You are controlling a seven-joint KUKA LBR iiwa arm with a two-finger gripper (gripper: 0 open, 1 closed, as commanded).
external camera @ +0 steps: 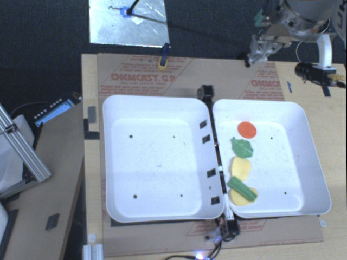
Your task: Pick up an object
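In the right bin [303, 145], along its left side, lie several small objects in a column. A flat red-orange disc [247, 129] is farthest back, then a green leafy piece [242, 148], a pale yellow piece [241, 168], and a dark green stick [242, 189] resting across another yellow piece [240, 197]. My gripper [259, 52] hangs high at the top right, beyond the far rim of the right bin and well away from the objects. Nothing shows between its fingers.
The left bin [157, 156] sits beside the right one, joined by a black clipped divider [212, 145]. Both rest on a cardboard sheet [141, 77]. A metal plate [128, 15] lies at the back, and an aluminium frame [21, 150] stands at the left.
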